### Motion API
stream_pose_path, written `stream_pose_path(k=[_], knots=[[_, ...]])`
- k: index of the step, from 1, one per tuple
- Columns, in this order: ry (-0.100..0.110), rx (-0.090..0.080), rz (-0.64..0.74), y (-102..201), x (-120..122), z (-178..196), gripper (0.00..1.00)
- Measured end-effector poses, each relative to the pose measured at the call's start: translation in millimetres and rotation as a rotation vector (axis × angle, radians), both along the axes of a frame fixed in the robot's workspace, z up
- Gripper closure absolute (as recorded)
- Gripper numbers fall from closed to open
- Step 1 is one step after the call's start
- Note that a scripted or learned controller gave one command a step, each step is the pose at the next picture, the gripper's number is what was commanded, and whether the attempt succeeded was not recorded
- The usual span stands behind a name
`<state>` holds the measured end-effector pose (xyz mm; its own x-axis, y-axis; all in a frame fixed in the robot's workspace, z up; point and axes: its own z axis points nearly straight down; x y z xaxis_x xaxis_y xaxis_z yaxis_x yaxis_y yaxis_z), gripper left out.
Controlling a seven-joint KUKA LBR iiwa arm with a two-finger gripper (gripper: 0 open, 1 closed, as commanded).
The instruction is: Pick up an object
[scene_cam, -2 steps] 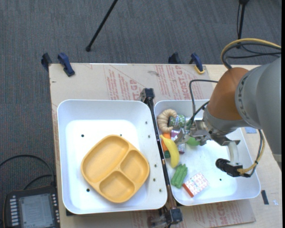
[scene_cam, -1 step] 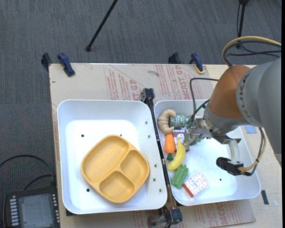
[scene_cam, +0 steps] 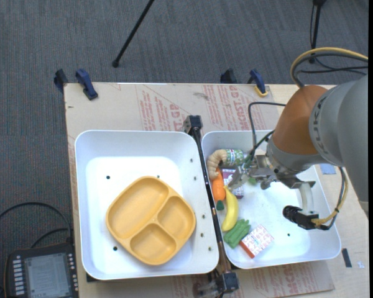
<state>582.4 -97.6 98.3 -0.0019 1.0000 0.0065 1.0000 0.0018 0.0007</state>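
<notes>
My gripper (scene_cam: pixel 240 177) hangs low over the upper left part of the right bin (scene_cam: pixel 298 244), just above a cluster of toy items. Under and beside it lie a clear bottle with a green label (scene_cam: pixel 234 156), a tan curved piece (scene_cam: pixel 214 160) and an orange carrot (scene_cam: pixel 219 190). A yellow banana (scene_cam: pixel 230 211) lies just below the gripper, with a green vegetable (scene_cam: pixel 237 233) and a red and white box (scene_cam: pixel 257 241) further toward the front. The arm's wrist hides whatever sits directly beneath it.
The left bin (scene_cam: pixel 93 166) holds a yellow three-compartment plate (scene_cam: pixel 150 220). The grey arm with its orange band (scene_cam: pixel 298 126) covers the right bin's upper right. Blue clamps (scene_cam: pixel 86 82) grip the board's far edge. A black pendant (scene_cam: pixel 40 273) lies at the lower left.
</notes>
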Motion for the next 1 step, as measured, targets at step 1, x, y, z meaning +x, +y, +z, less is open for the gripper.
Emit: stream_pose_path(k=[1], knots=[[0.004,0.003,0.001,0.4,0.3,8.1,1.00]])
